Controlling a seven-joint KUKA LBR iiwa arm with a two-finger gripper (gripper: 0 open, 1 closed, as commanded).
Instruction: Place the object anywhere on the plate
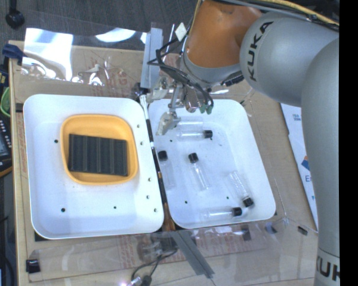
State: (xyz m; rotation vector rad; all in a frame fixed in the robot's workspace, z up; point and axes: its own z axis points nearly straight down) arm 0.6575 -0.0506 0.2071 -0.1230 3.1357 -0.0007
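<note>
1. Vials [197, 173] lie in the right bin [259, 177], below the gripper [170, 121].
2. Plate [98, 149] sits in the left bin [42, 195], left of the fingers.
3. Finger state: cannot tell.

Both bins white: left bin [42, 207], right bin [259, 177]. Plate [98, 127] inside left bin is yellow-orange, carrying a dark grey ribbed insert [98, 155]. In right bin, clear tubes [198, 174] with black caps [193, 157]. Arm [292, 58] above right bin grey, orange band [218, 31], black "KUKA" lettering.
</note>
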